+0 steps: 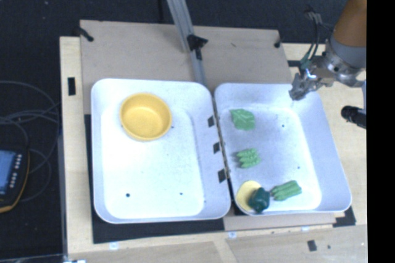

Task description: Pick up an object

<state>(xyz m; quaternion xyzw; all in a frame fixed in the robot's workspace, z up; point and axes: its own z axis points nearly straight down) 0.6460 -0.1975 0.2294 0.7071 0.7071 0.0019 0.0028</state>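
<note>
My gripper hangs over the far right corner of the right bin, with nothing visible between its fingers. In that bin lie a light green block, a green ridged piece, another green ridged piece, and a dark green pepper-like object resting on a small yellow dish at the near edge. All of these are well apart from the gripper, toward the near left of it.
The left bin holds a yellow bowl at its far left. A grey metal pole slants in from the top to the gap between the bins. Black clips line the seam between the bins.
</note>
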